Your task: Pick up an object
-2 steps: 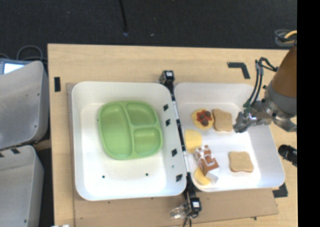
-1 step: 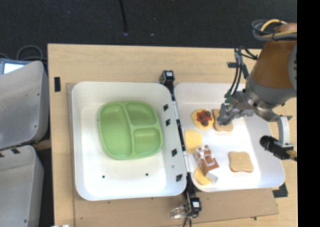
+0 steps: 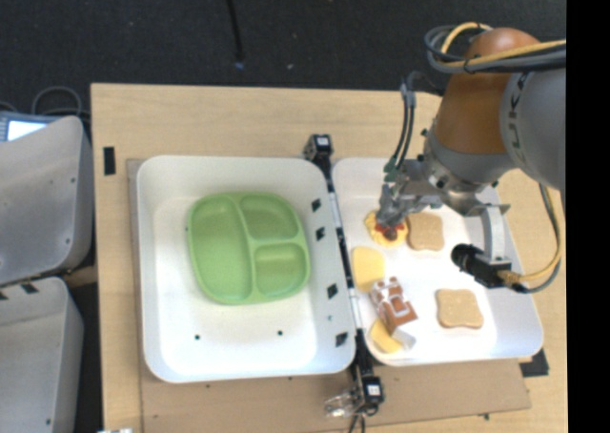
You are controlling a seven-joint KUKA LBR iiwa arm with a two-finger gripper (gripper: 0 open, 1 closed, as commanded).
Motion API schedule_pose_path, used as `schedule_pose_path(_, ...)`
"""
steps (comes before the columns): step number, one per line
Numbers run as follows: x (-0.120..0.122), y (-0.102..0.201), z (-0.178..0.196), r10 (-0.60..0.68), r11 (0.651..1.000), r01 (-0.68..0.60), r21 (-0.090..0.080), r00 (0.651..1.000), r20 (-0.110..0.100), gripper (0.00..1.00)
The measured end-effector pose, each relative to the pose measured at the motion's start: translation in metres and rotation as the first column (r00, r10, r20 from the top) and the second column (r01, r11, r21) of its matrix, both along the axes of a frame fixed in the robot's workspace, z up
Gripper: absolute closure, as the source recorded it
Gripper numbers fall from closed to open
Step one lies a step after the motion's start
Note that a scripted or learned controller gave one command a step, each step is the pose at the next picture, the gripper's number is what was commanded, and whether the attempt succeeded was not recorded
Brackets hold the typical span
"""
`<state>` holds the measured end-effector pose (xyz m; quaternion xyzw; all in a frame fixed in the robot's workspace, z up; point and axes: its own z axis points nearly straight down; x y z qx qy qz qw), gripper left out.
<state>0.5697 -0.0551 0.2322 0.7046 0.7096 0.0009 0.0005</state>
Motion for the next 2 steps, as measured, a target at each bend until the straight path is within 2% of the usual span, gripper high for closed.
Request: schedule_pose_path(2,0.016,0.105,-0.004,0.000,1.000,0.000,0.001,1.000,0.000,1.00)
